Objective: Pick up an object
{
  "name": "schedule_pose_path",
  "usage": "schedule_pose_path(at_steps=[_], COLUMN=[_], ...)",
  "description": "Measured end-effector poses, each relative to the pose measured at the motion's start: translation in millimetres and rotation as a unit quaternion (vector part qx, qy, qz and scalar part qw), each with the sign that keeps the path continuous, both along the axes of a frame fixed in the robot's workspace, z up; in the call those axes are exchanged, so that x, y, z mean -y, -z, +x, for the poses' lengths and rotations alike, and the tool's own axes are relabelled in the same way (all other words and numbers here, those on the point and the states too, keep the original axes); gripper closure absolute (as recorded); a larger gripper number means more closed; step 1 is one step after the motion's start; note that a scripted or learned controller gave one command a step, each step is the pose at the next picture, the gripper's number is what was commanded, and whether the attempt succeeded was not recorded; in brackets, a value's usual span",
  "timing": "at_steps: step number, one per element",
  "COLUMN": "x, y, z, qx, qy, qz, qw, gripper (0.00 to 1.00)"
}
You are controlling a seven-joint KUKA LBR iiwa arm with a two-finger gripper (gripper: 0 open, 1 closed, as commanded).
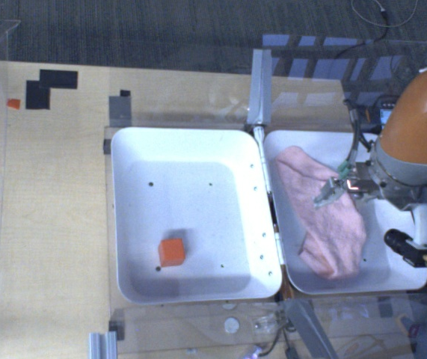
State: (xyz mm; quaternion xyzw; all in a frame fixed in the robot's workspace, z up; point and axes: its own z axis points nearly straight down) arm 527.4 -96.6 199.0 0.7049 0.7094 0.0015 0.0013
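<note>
A pale wooden surface (48,223) carries two shallow white bins side by side, the left bin (191,148) and the right bin (392,275), their inner rims just beside each other. A grey metal post (259,88) stands behind the seam between them. Near the surface's far left corner lie black flat shapes (47,87) and a small orange marker (13,104). Dark carpeted floor (161,13) runs beyond the far edge, with a thin looped cable (381,10) on it.
</note>
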Motion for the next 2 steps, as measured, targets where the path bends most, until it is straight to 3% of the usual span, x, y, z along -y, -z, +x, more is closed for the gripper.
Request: schedule_pose_path(at_steps=[1,2], x=[34,-7], y=[106,106], z=[48,85], qx=[0.008,0.009], qy=[-0.118,-0.129], qz=[-0.0032,-0.0027], qw=[0.993,0.9915], gripper=[0.0,0.0])
